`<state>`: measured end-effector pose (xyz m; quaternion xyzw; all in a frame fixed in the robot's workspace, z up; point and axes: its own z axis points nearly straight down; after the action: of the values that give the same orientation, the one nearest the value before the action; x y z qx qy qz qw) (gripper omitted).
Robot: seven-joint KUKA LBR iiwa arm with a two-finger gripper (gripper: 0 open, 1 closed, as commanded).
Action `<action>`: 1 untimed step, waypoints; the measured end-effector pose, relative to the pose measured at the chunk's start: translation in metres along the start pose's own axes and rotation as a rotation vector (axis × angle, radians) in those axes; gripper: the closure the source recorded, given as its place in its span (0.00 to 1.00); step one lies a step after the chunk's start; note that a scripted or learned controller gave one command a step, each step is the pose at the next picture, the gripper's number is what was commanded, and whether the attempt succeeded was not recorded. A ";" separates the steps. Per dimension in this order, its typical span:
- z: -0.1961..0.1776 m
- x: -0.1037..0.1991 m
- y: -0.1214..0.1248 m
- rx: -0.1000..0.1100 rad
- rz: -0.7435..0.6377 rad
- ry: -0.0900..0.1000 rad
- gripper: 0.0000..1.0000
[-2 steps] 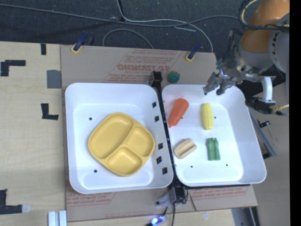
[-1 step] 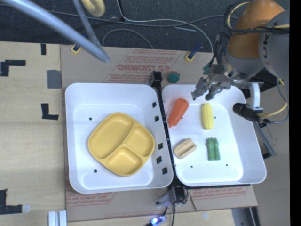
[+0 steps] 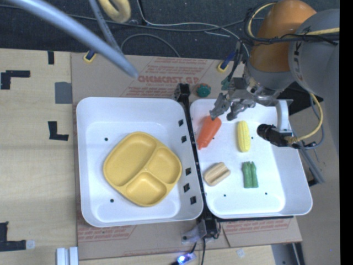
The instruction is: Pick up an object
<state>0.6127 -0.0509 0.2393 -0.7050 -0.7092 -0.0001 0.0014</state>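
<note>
Two white bins sit side by side at the middle of the frame; the left bin [image 3: 88,148] carries a yellow divided plate [image 3: 142,168] lying flat at its centre, three compartments showing; the right bin [image 3: 287,197] has the goods. Four items in there: an orange carrot [image 3: 208,131] at the bin's upper left, tilted, its tip pointing down toward the divider; a yellow corn cob [image 3: 242,136] just right of it, standing lengthwise up and down the frame; a tan bread roll [image 3: 216,173] lower left, lying slantwise; a green bundle of beans or asparagus [image 3: 250,175] lower centre, apart from the roll. And the arm comes in from the upper right, orange band big and bright near the top edge; the gripper [image 3: 226,110] hangs over the bin's upper left part, its fingers [image 3: 216,110] spread with a visible gap between them, nothing caught in that gap; the left fingertip sits right above the carrot's thick end, though whether it touches I cannot tell; the corn lies just to the lower right of the fingers, apart from them. A small teal knob [image 3: 204,90] rests on the cardboard above the bins, near the divider.
</note>
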 end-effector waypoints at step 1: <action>0.010 0.057 -0.014 0.002 0.000 0.000 1.00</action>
<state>0.5987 0.0058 0.2289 -0.7049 -0.7093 0.0006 0.0018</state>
